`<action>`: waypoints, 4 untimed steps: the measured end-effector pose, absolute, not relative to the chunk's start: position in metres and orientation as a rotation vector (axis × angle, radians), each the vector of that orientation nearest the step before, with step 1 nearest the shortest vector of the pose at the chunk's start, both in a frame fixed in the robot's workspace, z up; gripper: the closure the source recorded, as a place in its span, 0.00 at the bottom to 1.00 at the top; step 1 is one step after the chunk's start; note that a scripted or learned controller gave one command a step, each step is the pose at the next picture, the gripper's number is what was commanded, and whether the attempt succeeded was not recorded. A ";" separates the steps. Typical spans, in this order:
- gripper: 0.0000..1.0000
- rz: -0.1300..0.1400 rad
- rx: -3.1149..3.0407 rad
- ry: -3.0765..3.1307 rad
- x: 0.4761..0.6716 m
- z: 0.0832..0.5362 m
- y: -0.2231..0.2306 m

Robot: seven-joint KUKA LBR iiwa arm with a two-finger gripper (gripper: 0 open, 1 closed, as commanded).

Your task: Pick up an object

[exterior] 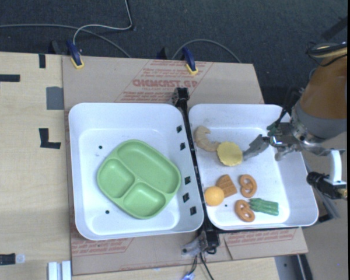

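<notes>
The right bin (291, 179) holds several toy foods. A tan croissant (202, 137) lies at its upper left, touching a yellow round piece (229, 154). Lower down sit an orange ball (214, 196), a brown waffle piece (227, 185), two pretzels (248, 184) (244, 210) and a green vegetable (263, 206). My gripper (255, 147) hangs low over the middle of the right bin, just right of the yellow piece, pointing toward it. I see nothing held in it.
The left bin (84, 127) holds a green divided plate (139, 178). The arm's grey wrist and orange band (324, 92) overhang the right bin's right rim. Black clips (181, 95) join the bins. Cables lie behind the bench.
</notes>
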State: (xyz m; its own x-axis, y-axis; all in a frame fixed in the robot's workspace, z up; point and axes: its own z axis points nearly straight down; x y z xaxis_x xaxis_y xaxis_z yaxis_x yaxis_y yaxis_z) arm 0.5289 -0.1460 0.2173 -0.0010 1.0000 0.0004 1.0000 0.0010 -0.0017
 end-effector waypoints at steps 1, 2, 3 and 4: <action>0.00 0.004 -2.218 -2.219 0.524 0.111 -0.137; 0.00 -0.021 -2.231 -2.233 0.511 0.091 -0.130; 0.00 -0.017 -2.234 -2.232 0.490 0.090 -0.125; 1.00 -0.016 -2.232 -2.232 0.490 0.100 -0.125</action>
